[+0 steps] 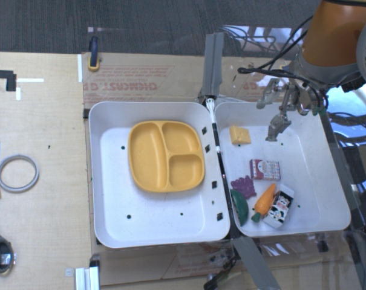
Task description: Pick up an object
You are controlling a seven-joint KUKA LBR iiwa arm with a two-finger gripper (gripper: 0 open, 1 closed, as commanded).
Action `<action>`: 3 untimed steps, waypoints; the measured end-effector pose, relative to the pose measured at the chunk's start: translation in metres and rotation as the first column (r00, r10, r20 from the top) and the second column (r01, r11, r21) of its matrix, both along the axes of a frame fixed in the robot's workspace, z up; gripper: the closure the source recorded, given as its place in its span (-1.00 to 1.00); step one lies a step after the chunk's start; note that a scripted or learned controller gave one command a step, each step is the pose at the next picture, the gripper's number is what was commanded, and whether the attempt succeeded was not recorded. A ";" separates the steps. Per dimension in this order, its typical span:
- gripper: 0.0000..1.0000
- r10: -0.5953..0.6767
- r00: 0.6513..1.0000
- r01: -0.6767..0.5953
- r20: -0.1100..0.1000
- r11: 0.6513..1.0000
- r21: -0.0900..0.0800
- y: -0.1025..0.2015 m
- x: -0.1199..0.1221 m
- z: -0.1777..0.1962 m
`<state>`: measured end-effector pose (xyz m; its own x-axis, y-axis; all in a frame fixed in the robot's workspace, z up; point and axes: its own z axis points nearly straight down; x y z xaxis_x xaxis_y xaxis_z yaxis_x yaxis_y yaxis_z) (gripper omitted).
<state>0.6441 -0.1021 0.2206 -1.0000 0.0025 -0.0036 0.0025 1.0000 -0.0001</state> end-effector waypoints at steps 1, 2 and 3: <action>-1.00 -0.328 0.945 0.328 0.000 0.945 0.000 -0.004 -0.027 -0.128; -1.00 -0.739 0.674 0.739 -0.001 0.674 0.001 -0.039 -0.038 -0.128; -1.00 -0.837 0.547 0.837 -0.003 0.547 -0.001 -0.053 -0.084 -0.129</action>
